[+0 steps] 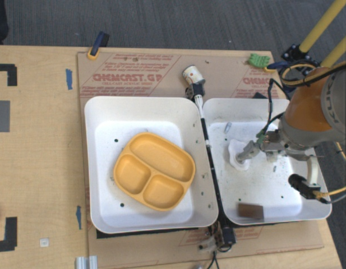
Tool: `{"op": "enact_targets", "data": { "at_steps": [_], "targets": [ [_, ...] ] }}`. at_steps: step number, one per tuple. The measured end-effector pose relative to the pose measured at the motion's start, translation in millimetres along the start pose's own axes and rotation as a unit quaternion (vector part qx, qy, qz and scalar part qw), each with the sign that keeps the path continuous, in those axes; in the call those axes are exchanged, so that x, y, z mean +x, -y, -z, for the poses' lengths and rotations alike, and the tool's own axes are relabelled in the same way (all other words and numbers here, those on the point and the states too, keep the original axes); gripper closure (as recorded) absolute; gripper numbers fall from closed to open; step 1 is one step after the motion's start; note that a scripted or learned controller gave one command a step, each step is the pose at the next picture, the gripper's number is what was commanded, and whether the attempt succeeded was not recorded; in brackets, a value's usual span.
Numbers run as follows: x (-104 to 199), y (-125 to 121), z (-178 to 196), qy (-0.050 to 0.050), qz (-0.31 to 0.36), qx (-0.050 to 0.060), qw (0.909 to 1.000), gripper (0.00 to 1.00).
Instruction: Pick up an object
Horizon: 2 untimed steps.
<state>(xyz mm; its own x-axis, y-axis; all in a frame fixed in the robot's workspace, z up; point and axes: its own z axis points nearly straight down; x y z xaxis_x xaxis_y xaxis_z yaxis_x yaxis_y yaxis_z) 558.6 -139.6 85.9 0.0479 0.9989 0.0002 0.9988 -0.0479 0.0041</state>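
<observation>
Reaching into the right bin (229,209) from the right, I am holding the hand (244,156) low over its middle; I cannot tell its state. A small brown block (250,210) is lying near the bin's near wall, long axis left-right, just nearward of the hand. The yellow divided tray (154,170) is sitting farther off in the left bin (105,116).

tray (155,171) in left bin (100,122), block (250,210) in right bin (217,116)
</observation>
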Motion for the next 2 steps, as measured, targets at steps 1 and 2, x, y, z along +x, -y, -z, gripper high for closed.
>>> {"op": "enact_targets", "data": {
  "at_steps": [1, 2],
  "targets": [
    [48, -35, 0, 0.0, -0.025, 0.0, 0.9997, 0.0],
    [-34, -41, 0, 0.001, -0.1, 0.0, 0.995, 0.0]
  ]
}}
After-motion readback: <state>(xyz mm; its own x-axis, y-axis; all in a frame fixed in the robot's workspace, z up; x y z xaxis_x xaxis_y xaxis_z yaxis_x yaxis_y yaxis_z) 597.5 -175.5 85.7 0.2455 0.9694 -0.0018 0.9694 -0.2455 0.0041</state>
